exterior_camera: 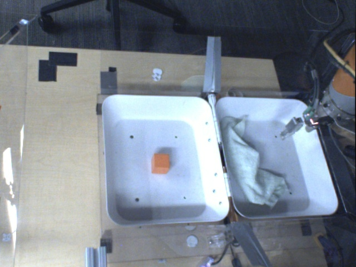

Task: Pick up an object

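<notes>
An orange cube lies near the middle of the left white bin. A crumpled pale grey cloth stretches along the left side of the right bin, from its upper left toward its lower middle. The gripper hangs over the upper right part of the right bin, to the right of the cloth and apart from it, with nothing visible between its fingers. The arm's orange band shows at the right edge.
A grey metal bar stands behind the seam between the two bins. Black tape marks lie on the wooden bench at the far left. An office chair base stands on the floor beyond the bench.
</notes>
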Controlling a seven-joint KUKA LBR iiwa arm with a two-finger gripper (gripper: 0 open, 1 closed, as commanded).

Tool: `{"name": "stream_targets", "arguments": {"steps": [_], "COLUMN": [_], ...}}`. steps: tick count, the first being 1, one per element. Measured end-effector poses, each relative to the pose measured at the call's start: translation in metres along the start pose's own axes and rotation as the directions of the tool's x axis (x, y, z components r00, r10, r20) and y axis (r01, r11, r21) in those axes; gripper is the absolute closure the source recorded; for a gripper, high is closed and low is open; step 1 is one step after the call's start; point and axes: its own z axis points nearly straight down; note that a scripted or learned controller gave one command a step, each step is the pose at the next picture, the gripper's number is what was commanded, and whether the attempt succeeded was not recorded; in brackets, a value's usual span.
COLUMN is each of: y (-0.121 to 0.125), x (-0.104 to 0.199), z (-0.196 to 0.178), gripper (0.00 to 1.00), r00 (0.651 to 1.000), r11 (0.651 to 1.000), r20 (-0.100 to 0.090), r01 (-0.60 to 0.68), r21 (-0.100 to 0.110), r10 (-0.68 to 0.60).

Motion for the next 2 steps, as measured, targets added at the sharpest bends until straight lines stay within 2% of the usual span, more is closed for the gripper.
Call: {"name": "stream_targets", "arguments": {"steps": [1,2], "y": [-0.022,-0.019], "x": [0.006,0.006], "z": [0.079,0.067], "gripper": [0.0,1.0], "r00": [0.997,0.997], "r11": [0.997,0.997], "r20": [0.003,0.005], "r01": [-0.077,-0.075], "r21": [-0.007,-0.012], "r10": [0.077,0.075]}}
